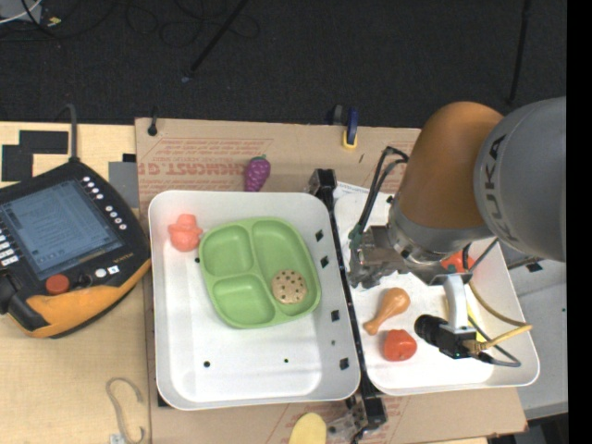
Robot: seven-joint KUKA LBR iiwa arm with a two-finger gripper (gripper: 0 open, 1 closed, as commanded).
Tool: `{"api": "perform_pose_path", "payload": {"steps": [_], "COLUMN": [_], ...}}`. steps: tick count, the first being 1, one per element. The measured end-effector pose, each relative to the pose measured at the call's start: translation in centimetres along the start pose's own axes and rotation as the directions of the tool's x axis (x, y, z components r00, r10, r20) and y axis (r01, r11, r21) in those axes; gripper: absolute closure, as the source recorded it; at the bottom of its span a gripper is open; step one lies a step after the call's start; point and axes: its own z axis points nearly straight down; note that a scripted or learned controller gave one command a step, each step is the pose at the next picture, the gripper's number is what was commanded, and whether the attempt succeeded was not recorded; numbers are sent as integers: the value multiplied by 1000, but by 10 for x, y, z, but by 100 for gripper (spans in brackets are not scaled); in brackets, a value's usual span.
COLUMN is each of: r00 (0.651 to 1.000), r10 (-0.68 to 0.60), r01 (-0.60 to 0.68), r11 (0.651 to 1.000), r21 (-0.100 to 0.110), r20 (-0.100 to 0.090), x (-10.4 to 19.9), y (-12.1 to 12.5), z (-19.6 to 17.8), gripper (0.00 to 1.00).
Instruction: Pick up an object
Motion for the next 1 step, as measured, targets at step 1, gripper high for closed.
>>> {"api": "perform_pose_path", "payload": {"steps": [1], "r00": [1000], "r10": [-1], "r01": [1], "r11": [1000], "r21": [1], "r20": [0], "x": [53], "y": [-23], "z": [-3], "gripper": [100]}}
